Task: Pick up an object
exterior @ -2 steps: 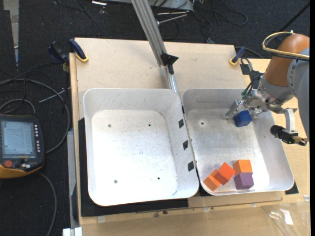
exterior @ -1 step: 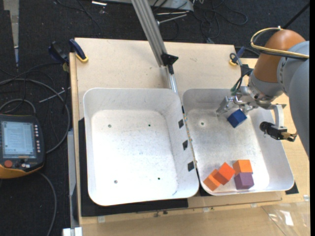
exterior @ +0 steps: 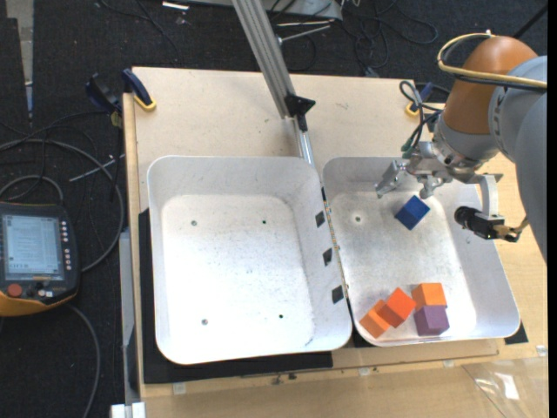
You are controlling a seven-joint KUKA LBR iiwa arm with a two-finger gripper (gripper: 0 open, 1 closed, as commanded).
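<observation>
Dark carpet strewn with black cables surrounds your plywood tabletop (exterior: 218,116), and a teach pendant (exterior: 35,255) lies on the floor at the left edge. Two white bins sit side by side on the tabletop: the left bin (exterior: 165,198) and the right bin (exterior: 487,294), their inner rims touching along the middle. A grey metal pole (exterior: 265,46) slants down from the top of the view to the back edge of the bins, just where they meet. Your arm (exterior: 513,85) comes in from the right, orange band (exterior: 483,81) showing above the wrist. The end effector (exterior: 419,181) hangs over the back part of the right bin, fingers pointing down and spread a little. A blue cube (exterior: 412,212) sits tilted directly below the fingertips, very close to them; you cannot tell from this angle whether the fingers touch it or have any hold on it, nor whether it rests on the bin floor. Near the front wall of the same bin lies a tight cluster: two orange blocks (exterior: 389,310) pressed together, a third orange block (exterior: 429,295) just to their right, and a purple block (exterior: 432,320) touching it from the front. The blue cube stands well apart from that cluster.
</observation>
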